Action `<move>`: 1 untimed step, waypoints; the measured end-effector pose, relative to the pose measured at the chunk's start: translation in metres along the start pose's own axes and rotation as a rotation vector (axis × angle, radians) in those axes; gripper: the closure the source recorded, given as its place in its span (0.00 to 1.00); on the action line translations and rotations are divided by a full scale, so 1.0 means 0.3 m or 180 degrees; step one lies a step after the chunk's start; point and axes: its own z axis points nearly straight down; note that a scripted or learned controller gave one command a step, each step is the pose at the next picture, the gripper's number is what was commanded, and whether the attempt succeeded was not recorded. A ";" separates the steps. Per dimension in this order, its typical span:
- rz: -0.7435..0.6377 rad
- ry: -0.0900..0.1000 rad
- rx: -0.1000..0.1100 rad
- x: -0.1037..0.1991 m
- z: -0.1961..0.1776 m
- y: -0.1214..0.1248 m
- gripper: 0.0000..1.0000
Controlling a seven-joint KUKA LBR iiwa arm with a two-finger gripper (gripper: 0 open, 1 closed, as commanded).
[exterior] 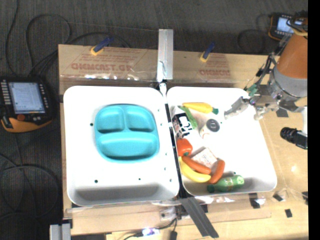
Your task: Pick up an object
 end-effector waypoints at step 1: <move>-0.0267 -0.0002 0.0001 0.069 0.391 0.125 0.00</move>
